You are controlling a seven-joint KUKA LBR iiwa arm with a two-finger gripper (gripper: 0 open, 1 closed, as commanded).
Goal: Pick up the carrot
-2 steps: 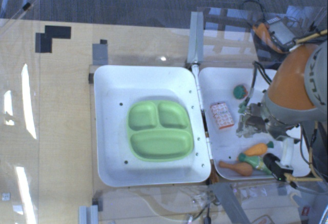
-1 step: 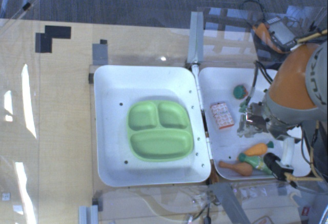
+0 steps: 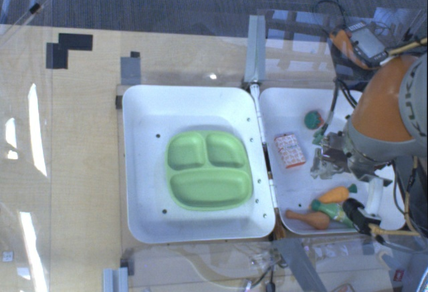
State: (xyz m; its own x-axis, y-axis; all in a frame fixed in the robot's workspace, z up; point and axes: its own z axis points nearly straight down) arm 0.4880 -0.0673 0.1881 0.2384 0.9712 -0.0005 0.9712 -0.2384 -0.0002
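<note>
The carrot (image 3: pixel 334 195) is a small orange piece with a green tip. It lies in the right bin (image 3: pixel 289 110) near its front edge. My gripper (image 3: pixel 324 162) hangs over the middle of the same bin, just behind and slightly left of the carrot, and apart from it. The grey arm with its orange band (image 3: pixel 388 107) reaches in from the right and hides the bin's right side.
A pink-and-white box (image 3: pixel 290 150) lies left of the gripper, with a green ball (image 3: pixel 312 119) behind it. A brown-orange piece (image 3: pixel 308 218) and a dark green item (image 3: pixel 345 212) lie in front of the carrot. The left bin (image 3: pixel 144 150) holds a green divided plate (image 3: pixel 208 170).
</note>
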